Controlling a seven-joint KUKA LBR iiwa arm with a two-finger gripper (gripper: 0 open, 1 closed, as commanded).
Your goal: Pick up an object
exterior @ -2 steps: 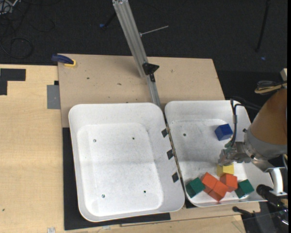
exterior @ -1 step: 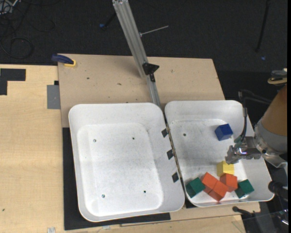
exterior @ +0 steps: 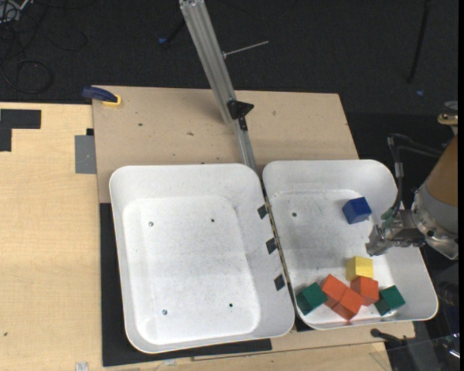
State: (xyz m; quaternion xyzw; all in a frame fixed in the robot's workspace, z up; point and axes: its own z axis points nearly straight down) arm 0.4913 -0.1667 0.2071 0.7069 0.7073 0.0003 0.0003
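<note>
We see the claw (exterior: 377, 242) low in the right bin (exterior: 332, 176), just above the yellow block (exterior: 362, 267). We cannot tell its state.

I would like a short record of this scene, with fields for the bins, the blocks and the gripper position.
left bin: white, shallow, no blocks in it
right bin: white, shallow, holds all the blocks
blue block: alone, toward the far right part of the right bin
yellow block: on the near cluster, just below the gripper
orange blocks: grouped at the near edge
green blocks: one on each side of the orange group
gripper: above the right bin, between the blue and yellow blocks
</note>
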